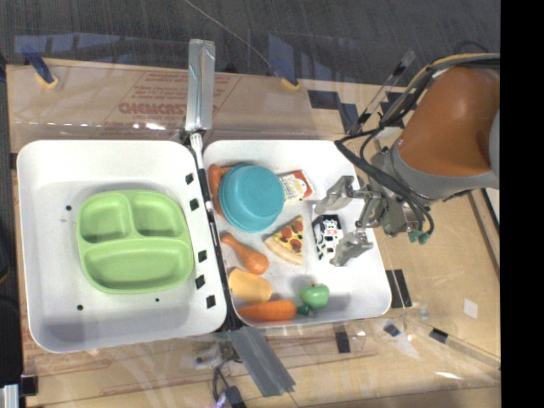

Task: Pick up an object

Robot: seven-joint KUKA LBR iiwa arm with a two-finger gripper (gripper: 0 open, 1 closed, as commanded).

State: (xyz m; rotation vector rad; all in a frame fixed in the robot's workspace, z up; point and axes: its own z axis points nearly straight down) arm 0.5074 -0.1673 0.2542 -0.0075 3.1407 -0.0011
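Observation:
My gripper (pixel 341 220) hangs over the right side of the right bin (pixel 374 287), fingers spread open. One fingertip (pixel 333 193) is toward the back, the other (pixel 347 250) toward the front. Between them, lower down, sits a small black-and-white toy (pixel 327 234); the fingers do not close on it. Left of it lie a pizza slice (pixel 287 239), an upturned blue bowl (pixel 252 196) and a red-and-white packet (pixel 296 184). Along the front are a green apple (pixel 315 295), a carrot (pixel 267 311), a yellow piece (pixel 249 286) and an orange drumstick-like piece (pixel 245 252).
The left bin (pixel 42 313) holds a green divided plate (pixel 134 240). A metal divider bar (pixel 201 83) stands between the bins at the back. The arm's orange band (pixel 450 121) and cables (pixel 382 113) crowd the right bin's far right edge.

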